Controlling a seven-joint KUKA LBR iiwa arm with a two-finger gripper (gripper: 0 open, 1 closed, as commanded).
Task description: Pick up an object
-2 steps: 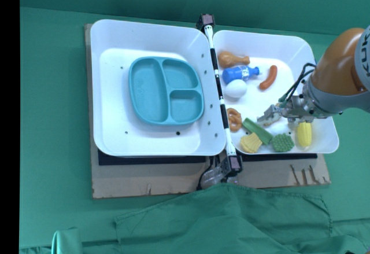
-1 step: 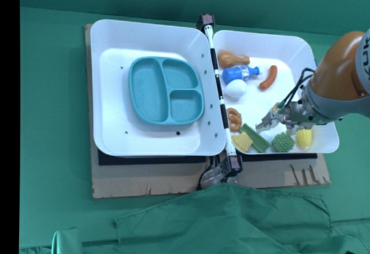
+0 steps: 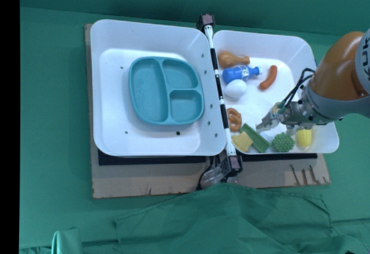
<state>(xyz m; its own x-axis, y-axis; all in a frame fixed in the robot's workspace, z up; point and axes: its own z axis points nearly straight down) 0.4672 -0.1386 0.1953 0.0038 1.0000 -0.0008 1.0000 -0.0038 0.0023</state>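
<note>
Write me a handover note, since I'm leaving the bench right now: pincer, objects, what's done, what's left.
Pincer: low over the right bin, above bare floor; nothing visibly between its fingers.
Right bin: chicken drumstick, blue bottle, sausage, white egg, pretzel, green strip, yellow wedge, broccoli, corn cob.
Left bin: teal divided plate.
Done: no pick visible.
Left: grasp and lift one object.

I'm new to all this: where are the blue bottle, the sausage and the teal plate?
Blue bottle point(image 3: 237, 74), camera view, on its blue body.
Sausage point(image 3: 268, 77), camera view, on its middle.
Teal plate point(image 3: 148, 92), camera view, on its big left compartment.
</note>
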